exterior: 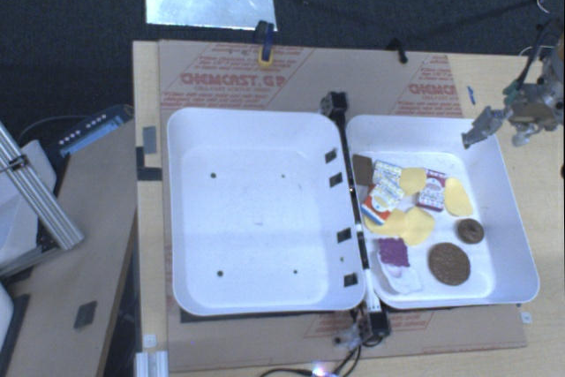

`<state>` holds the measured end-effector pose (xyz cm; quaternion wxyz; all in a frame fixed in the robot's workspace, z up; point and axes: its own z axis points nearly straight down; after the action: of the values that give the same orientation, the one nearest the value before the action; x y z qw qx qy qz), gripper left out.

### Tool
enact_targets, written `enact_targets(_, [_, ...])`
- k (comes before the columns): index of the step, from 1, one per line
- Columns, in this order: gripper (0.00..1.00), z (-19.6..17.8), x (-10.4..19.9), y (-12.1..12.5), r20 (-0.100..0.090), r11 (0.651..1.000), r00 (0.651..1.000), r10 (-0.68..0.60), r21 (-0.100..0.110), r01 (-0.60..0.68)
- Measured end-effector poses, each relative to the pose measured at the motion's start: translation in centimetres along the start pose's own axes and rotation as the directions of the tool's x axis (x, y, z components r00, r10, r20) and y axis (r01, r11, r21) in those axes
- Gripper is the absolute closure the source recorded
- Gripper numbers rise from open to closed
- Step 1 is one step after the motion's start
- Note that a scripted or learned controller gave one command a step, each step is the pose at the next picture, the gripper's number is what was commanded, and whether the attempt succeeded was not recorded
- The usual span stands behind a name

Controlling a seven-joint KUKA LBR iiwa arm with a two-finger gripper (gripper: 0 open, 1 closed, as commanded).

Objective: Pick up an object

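Note:
The right bin (508, 216) holds several small items. Among them are a large brown disc (449, 263), a small brown ring (470, 231), yellow pieces (412, 226), a red and white packet (432, 190), a white printed packet (387, 174) and a purple piece (394, 252). My gripper (501, 131) hangs over that bin's far right corner, above and to the right of the pile. Its fingers look open, with nothing between them.
The left bin (190, 190) lies beside the right one, with a black divider with clips (349, 207) along their shared edge. Both rest on a cardboard sheet (229, 75). A yellow clamp (265, 57) sits at the back.

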<state>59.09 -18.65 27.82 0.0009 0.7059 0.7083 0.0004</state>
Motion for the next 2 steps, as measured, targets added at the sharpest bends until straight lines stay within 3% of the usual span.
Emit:
enact_targets(1, [1.0, -1.1, 0.0, 0.1, 0.001, 1.0, 1.0, -0.004, -0.004, 0.004])
enact_targets(2, [1.0, -21.3, -0.8, 1.8, 0.007, 1.0, 1.0, -0.003, -0.02, 0.003])
